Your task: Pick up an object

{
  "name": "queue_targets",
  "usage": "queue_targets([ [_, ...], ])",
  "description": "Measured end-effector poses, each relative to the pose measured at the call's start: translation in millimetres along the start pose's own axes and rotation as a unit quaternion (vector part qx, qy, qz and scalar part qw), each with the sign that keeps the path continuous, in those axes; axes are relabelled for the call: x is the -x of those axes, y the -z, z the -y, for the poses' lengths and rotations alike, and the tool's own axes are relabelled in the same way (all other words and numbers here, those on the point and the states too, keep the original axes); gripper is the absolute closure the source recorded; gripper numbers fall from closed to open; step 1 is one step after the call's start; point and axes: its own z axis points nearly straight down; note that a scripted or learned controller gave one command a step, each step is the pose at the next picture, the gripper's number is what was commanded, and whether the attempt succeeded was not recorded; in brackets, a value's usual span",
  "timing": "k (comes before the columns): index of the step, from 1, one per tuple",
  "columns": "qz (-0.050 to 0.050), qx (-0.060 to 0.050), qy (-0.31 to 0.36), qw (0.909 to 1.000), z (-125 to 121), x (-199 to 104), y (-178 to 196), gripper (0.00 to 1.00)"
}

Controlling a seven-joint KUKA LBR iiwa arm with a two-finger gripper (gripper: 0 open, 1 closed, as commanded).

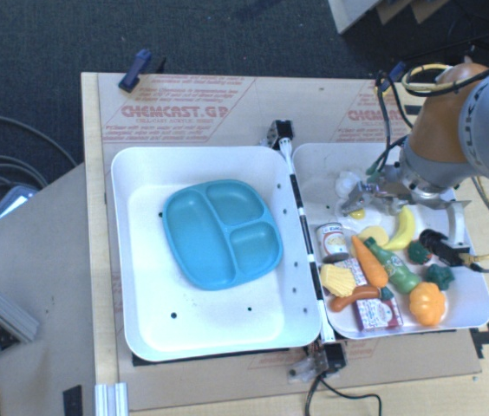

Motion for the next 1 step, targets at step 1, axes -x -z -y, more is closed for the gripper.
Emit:
queue_targets([
  [1, 0.000, 0.000, 0.001, 1.0000, -56.3, -3.4, 0.3, 0.00],
])
